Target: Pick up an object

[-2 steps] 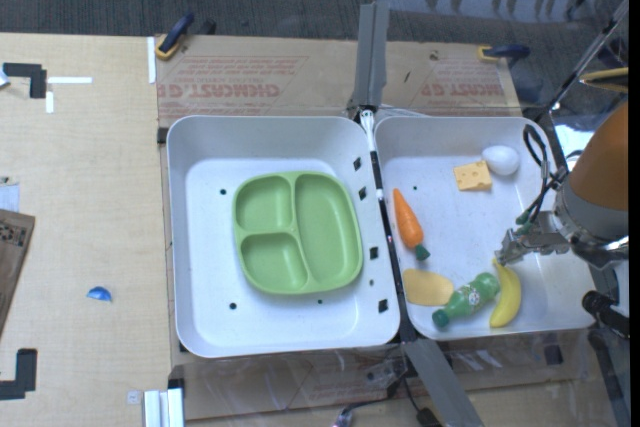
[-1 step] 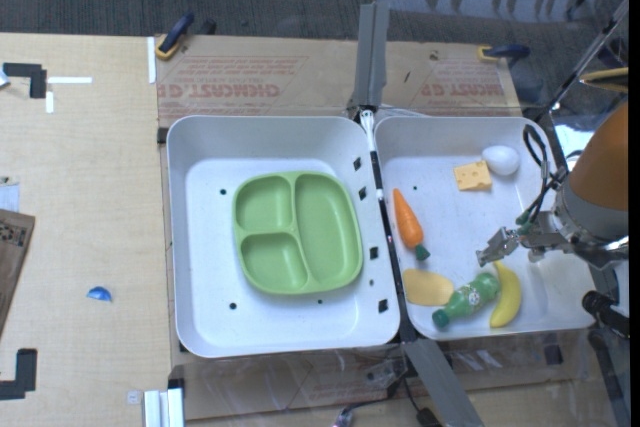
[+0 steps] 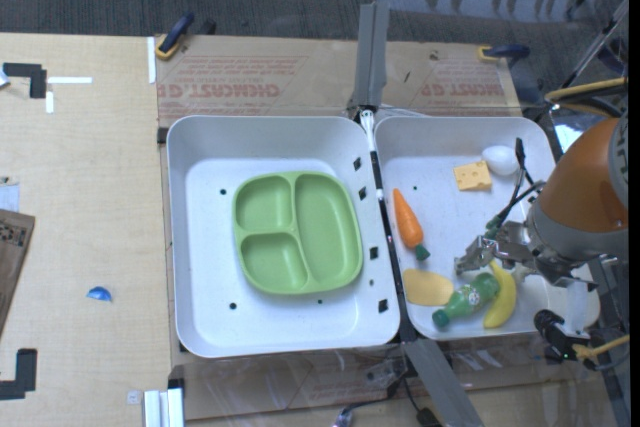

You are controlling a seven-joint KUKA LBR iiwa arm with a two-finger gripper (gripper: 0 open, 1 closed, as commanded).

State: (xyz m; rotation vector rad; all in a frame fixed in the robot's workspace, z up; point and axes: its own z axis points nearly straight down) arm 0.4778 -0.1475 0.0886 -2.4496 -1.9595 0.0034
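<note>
The gripper sits low in the right bin, near its front right corner, with the arm coming in over the right wall; whether the claw is spread or pinching cannot be told, since wires and metal parts clutter the tip. Just below it lie a banana and a green bottle, touching each other, with a yellow oval piece beside the bottle, all close to the front wall. A carrot lies near the divider between the bins. A cheese wedge and a white egg rest toward the back right corner. The bin's middle floor and back left stretch are bare white. The left bin holds a green divided plate with bare floor all round it.
</note>
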